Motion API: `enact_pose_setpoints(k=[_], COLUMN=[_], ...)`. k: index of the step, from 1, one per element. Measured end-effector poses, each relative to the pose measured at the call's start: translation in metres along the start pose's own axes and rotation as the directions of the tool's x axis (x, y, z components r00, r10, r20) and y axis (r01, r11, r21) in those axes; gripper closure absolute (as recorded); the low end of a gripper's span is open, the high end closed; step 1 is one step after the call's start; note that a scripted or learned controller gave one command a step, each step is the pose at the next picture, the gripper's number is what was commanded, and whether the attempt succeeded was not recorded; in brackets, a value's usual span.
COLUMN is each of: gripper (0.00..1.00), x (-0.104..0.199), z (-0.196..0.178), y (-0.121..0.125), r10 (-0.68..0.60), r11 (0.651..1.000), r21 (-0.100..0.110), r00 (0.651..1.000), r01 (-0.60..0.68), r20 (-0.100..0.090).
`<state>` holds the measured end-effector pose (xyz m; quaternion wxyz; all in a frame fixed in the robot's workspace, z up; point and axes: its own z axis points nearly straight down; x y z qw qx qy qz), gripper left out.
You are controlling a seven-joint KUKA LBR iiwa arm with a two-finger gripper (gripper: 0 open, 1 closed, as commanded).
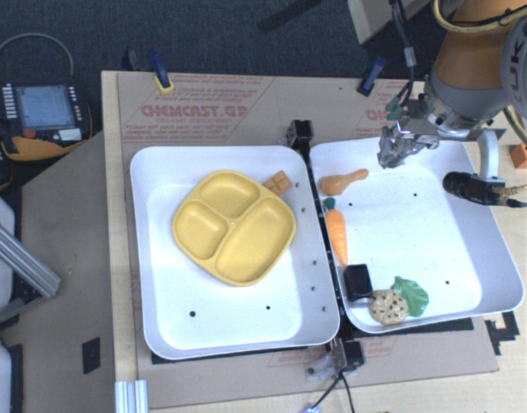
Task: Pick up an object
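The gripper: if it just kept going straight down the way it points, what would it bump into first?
Most likely bare floor of the right bin. The gripper hangs near that bin's back edge, with the chicken leg just beside it; depth is hard to judge.

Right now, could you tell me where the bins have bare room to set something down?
Right bin: bare middle and right, bordered by the carrot and leafy green toy; its left edge is crowded. Left bin: bare strip below the yellow plate.

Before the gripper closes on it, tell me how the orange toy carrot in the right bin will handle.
The orange toy carrot looks like smooth moulded plastic, so probably stiff, light and somewhat slippery. Its tapered round body may roll or squirt sideways if pinched off-centre. It lies close to the right bin's left wall, which could crowd one finger.
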<state>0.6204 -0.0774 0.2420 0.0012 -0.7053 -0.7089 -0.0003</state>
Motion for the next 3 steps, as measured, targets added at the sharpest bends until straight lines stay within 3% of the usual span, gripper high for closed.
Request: enact_pose_setpoints(k=[2,3], gripper=[1.0,1.0], x=[0.096,0.149], z=[0.007,0.014], y=[-0.043,-0.045], r10=[0.0,0.001], r11=[1.0,1.0], r21=[0.003,0.003], r00=[1.0,1.0], r01=[0.0,-0.001], r20=[0.0,0.001])
